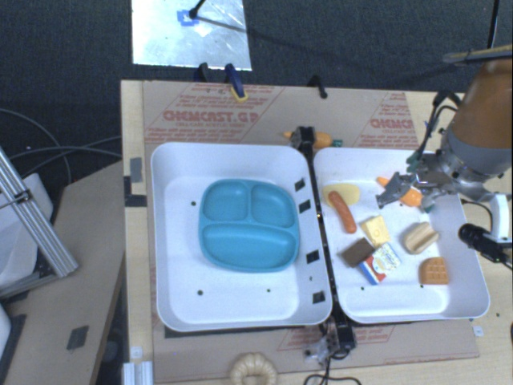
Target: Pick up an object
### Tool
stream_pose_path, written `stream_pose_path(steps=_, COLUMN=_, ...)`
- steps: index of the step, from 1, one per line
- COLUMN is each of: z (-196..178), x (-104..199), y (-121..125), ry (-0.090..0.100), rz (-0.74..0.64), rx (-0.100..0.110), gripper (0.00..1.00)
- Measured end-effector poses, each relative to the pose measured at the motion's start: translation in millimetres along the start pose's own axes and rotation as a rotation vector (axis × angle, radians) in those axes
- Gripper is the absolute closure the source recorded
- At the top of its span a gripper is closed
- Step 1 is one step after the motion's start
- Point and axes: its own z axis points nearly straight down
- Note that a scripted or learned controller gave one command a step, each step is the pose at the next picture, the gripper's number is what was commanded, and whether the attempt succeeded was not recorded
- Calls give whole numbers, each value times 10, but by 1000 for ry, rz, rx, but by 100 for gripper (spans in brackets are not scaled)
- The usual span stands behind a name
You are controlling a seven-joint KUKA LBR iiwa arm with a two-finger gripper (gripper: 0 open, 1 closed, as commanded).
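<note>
At the near edge of the desk [96, 215] lies a pale ring-shaped pastry [255, 369], outside both bins. Beyond it, the left bin [172, 295] carries a blue divided plate [248, 224], and the right bin [465, 299] holds the loose food pieces.

The claw [403, 188] hangs over the far part of the right bin, with an orange piece [407, 195] right at its tip. Whether that piece sits between the tips or just under them I cannot tell, nor whether the claw is released or clenched; the metal parts blur together there.

The other candidates all lie nearer the camera than the claw: a red sausage [342, 211] and a yellow slice [346, 192] to the left, a cheese cube [374, 230], a bread roll [419, 237], a brown block [358, 252], a small packet [380, 265] and a waffle [434, 270]. The sausage's long axis runs slantwise, far-left to near-right.

The arm [485, 127] comes in from the right, bent down over the bin's far right corner. The orange piece is judged the likely target.
</note>
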Motion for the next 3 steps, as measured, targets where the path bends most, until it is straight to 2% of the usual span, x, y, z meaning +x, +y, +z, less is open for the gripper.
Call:
stream_pose_path(steps=1, z=-71, x=3, y=23, ry=-1, rz=-2, rx=-13, gripper=0)
stream_pose_path(steps=2, z=539, x=39, y=79, ry=-1, rz=-1, rx=-9, gripper=0)
stream_pose_path(steps=3, z=983, x=15, y=16, ry=-1, rz=0, rx=-11, gripper=0)
